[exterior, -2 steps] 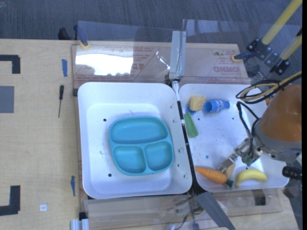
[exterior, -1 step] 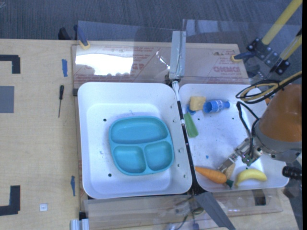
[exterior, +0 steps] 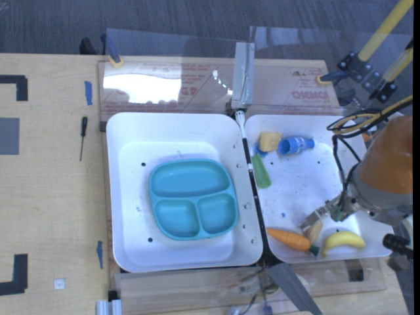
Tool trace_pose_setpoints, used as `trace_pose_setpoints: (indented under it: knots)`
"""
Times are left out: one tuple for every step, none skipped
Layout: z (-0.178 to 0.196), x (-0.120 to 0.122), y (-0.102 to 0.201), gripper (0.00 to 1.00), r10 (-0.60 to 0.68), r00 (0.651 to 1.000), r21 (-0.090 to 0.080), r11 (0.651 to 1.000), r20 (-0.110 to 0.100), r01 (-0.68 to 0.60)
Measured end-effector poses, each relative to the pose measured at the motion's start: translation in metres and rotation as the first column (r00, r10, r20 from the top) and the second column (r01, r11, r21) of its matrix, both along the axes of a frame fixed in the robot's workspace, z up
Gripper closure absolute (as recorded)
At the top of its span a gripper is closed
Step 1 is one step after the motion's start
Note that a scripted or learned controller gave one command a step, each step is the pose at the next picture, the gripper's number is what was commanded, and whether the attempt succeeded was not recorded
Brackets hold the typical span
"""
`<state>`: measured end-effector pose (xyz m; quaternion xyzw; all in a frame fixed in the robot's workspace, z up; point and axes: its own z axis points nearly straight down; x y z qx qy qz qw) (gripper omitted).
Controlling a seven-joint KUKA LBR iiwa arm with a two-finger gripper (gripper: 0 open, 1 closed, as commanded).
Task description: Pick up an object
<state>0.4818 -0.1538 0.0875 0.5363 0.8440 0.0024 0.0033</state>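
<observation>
My hand (exterior: pixel 319 219) hangs low in the right bin (exterior: pixel 298 182), near its front edge. A small tan piece (exterior: pixel 314 231) lies at my fingertips; I cannot tell whether they pinch it. The banana (exterior: pixel 343 241) lies just beside it, the carrot (exterior: pixel 289 239) on its other side.

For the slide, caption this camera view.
KUKA arm's pincer low in the right bin beside carrot and banana; blue divided tray in the left bin.
</observation>
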Motion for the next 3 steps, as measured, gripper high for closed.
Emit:
trace_pose_setpoints:
  knots:
    - [0.012,0.002,-0.001,1.00,-0.002,1.000,-0.003,1.000,0.008,0.002]
    - [0.001,0.045,-0.033,1.00,0.200,0.980,-0.003,0.980,-0.001,-0.200]
    - [0.029,0.131,0.012,1.00,0.275,0.961,-0.002,0.961,0.001,-0.275]
